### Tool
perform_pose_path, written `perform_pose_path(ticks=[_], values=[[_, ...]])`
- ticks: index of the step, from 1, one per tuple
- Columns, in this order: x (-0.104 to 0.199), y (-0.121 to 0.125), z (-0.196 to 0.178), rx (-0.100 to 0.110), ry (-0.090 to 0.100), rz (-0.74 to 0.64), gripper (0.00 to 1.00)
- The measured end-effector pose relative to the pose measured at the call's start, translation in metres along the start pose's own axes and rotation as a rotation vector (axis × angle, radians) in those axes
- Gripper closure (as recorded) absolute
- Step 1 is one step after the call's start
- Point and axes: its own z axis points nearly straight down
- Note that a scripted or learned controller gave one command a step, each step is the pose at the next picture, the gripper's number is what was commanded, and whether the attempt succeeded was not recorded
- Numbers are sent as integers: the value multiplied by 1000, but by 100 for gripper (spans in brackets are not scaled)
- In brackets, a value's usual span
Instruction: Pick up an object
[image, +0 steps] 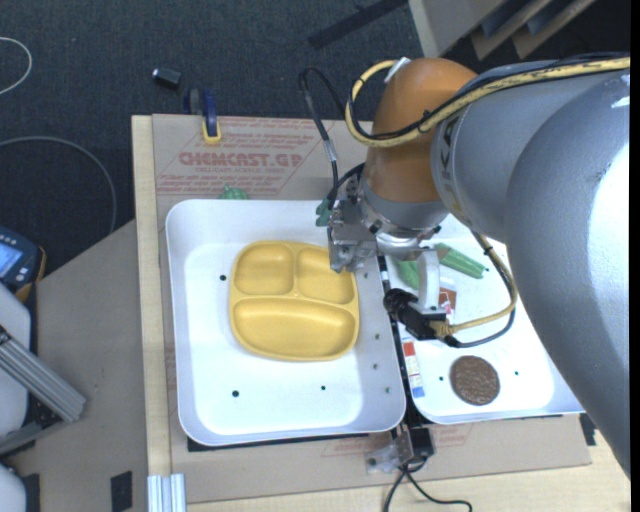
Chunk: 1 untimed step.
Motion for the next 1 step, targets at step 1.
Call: perform_pose_path(ticks=[1], values=[[-35,-59,-121,-7,-1,11,100]])
